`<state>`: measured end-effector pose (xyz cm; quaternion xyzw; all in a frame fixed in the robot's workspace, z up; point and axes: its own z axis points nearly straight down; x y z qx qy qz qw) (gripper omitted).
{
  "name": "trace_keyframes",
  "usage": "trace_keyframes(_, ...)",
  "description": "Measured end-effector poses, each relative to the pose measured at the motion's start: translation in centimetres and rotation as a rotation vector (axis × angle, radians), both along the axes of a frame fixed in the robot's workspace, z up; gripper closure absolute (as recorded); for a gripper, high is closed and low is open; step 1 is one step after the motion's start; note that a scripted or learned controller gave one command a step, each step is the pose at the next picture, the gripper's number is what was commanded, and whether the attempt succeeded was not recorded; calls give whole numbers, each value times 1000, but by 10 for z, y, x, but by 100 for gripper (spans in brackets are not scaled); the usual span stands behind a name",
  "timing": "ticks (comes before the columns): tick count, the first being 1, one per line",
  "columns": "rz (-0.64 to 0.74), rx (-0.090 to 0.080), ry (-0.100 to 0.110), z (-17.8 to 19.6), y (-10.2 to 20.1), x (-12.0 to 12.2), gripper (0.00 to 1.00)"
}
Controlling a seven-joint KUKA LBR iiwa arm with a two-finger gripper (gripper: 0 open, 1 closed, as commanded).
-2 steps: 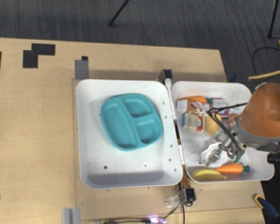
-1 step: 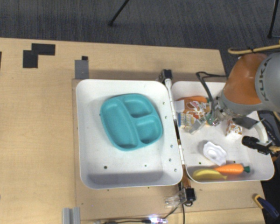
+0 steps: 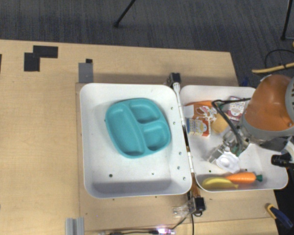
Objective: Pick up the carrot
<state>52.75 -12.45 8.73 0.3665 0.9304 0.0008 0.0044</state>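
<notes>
The carrot [image 3: 241, 178], orange with a green tip at its right end, lies along the front wall of the right bin [image 3: 279, 181]. My gripper [image 3: 227, 149] hangs over the middle of that bin, just behind and a little left of the carrot and apart from it. Directly under the gripper is a small white object [image 3: 227, 162]. The arm's orange band covers the bin's back right part.
A yellow banana-like piece [image 3: 217, 183] lies touching the carrot's left end. A printed carton [image 3: 202, 118] and a tan item [image 3: 219, 125] sit at the back of the right bin. The left bin [image 3: 95, 180] holds a teal divided plate [image 3: 118, 141].
</notes>
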Motion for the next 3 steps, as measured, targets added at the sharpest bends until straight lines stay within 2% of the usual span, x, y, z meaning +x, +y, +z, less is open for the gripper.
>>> trace_keyframes(1, 122, -3, -6, 2, -14, 98, 0)
trace_keyframes(2, 208, -1, -8, 40, 29, 131, 0)
trace_keyframes(3, 150, -10, -3, 18, 33, 130, 0)
